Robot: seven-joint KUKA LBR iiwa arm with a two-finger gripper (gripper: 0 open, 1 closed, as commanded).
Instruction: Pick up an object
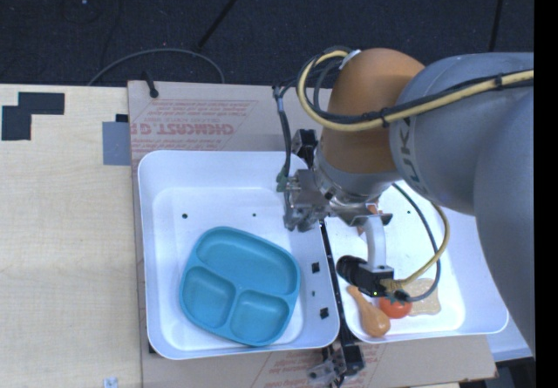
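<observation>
My gripper [298, 207] hangs low over the right edge of the left bin [166, 203], close to the divider between the two bins. A blue divided plate [240, 284] lies flat in the left bin, just below and left of the gripper. In the right bin [484, 312], near its front edge, lie a tan pear-shaped piece [373, 316], a small red tomato-like ball [398, 308] and a pale toast-like slab [426, 300]. The arm's orange band and grey body hide most of the right bin.
A brown cardboard sheet [192, 120] with red print lies under and behind the bins. The pale wooden bench [61, 238] stretches out to the left. Dark floor with cables lies beyond the back edge.
</observation>
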